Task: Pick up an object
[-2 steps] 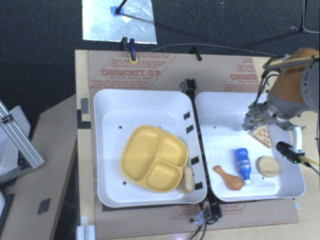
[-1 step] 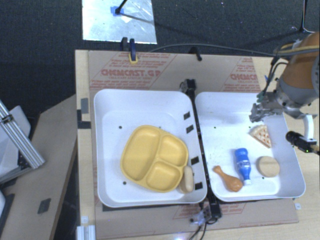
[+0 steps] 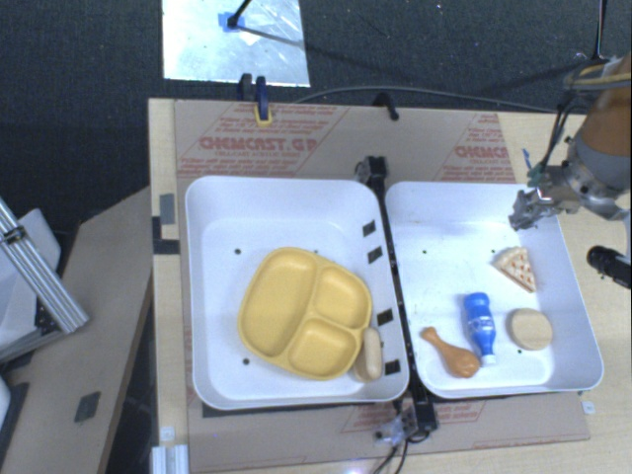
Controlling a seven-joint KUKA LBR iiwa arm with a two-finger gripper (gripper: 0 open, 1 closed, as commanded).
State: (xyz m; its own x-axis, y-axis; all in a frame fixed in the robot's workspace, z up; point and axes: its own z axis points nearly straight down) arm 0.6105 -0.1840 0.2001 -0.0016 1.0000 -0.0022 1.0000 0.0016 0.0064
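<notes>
The brown board (image 3: 296, 136) under the 2 bins carries red printed lettering, "CHEMCAST GP", repeated in tilted rows; it reads most clearly behind the left bin, and further copies near the back right corner and the front edge are partly cut off by the bins. No other writing can be read.

The grey arm (image 3: 604, 146) with its orange band enters from the right and bends down over the back right rim of the shallow white right bin (image 3: 434, 210). Its 2-finger gripper (image 3: 525, 210) hangs above the bin's back right corner, too small and blurred to make out; I cannot tell whether it is released or clenched, and nothing visible sits in it.

4 things lie in the right bin, all well apart from the gripper. A tan wedge-shaped pizza slice (image 3: 516, 268) sits nearest it, toward the right wall. In front of that are a round beige bun-like disc (image 3: 531, 329), a small blue plastic bottle (image 3: 478, 326) with a white band lying on its side, and a brown toy chicken drumstick (image 3: 450, 352) just beside the bottle's lower end.

The shallow white left bin (image 3: 212, 225) holds a yellow plastic 3-compartment plate (image 3: 306, 311), with a pale tan bread-roll shape (image 3: 370, 354) touching its front right edge.
</notes>
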